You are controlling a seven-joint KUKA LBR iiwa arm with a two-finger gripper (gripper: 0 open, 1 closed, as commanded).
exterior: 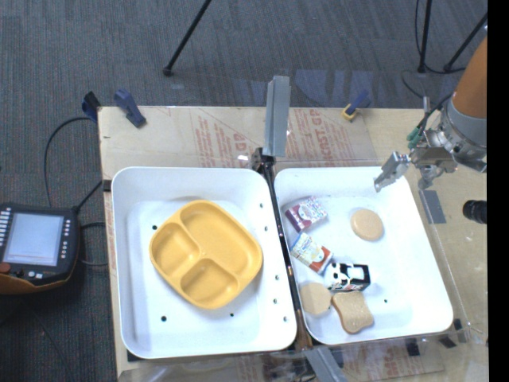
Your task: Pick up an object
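Note:
The right bin [429,293] holds several small items: a purple packet [306,212], a round tan biscuit [367,224], a white and red packet [310,253], a black and white carton [348,275], a tan round piece [316,298] and a bread slice [352,312]. My gripper [407,173] hangs over that bin's far right corner, above and to the right of the biscuit. Its fingers are spread open with nothing between them.
A yellow divided plate [205,253] lies in the left bin [127,213]. A grey metal post [277,122] stands behind the divider between the bins. A handheld control pendant [36,245] sits on the floor at the left. Tripod legs stand at the back.

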